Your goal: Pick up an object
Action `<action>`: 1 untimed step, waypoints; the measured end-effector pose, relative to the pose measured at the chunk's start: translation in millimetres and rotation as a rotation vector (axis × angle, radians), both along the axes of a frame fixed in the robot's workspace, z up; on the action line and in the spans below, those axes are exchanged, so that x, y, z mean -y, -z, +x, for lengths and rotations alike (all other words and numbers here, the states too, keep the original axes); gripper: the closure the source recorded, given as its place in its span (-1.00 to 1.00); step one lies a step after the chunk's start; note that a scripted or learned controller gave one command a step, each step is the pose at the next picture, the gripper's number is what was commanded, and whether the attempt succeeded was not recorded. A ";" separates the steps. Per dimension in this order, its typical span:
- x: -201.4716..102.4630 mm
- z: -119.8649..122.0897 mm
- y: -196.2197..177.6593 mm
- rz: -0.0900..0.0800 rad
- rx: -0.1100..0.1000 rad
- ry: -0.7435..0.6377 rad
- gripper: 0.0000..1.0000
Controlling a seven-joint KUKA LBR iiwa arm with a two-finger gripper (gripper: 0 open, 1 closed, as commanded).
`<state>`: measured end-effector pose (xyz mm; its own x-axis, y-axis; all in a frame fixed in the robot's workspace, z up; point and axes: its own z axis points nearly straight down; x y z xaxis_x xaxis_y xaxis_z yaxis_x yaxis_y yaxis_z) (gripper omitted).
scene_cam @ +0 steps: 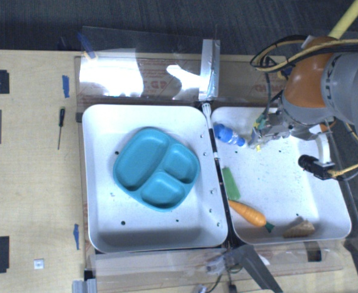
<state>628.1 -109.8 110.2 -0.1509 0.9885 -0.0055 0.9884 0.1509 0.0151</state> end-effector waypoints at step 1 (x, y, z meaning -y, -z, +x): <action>-5.1 -7.9 -62.1 0.002 -0.010 0.053 1.00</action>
<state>620.2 -104.7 172.3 -0.0982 0.9952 -0.0018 0.9952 0.0982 0.0056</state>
